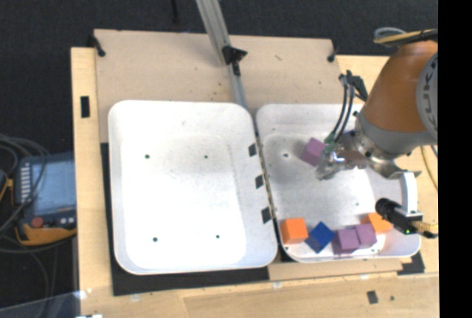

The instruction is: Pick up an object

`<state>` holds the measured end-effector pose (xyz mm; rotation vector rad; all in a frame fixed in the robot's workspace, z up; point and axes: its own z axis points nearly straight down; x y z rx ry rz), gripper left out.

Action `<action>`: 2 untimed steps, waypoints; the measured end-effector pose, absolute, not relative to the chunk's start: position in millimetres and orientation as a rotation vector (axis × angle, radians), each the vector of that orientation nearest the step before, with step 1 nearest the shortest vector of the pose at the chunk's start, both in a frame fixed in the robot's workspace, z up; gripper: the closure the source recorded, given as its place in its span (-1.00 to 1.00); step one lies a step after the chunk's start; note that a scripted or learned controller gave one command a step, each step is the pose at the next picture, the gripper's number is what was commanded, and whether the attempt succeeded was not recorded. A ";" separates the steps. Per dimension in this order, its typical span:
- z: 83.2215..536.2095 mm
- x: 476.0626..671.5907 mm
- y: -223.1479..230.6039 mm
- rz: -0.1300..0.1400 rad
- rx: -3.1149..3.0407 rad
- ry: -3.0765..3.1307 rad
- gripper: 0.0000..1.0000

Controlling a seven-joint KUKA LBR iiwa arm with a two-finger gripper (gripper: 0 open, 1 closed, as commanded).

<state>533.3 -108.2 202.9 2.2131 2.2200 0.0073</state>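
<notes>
A light purple block (313, 151) lies in the upper middle of the right bin (295, 121). My gripper (327, 167) hangs just to the right of and below this block, touching or nearly touching its edge. The grey and orange wrist (402, 99) covers the gripper from the right. Along the bin's front edge sit an orange block (294, 229), a blue block (320, 236), two purple blocks (355, 238) and another orange block (380, 221).
The left bin (184, 184) lies beside the right one, with small clips along the shared rim. A slanted aluminium bar (214, 14) rises from the back of the bench. A pendant with cables (44, 195) rests off the bench's left side.
</notes>
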 end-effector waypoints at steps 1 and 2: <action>205.2 533.9 -108.9 0.002 2.217 2.225 1.00; 210.0 539.4 -60.7 0.004 2.212 2.228 1.00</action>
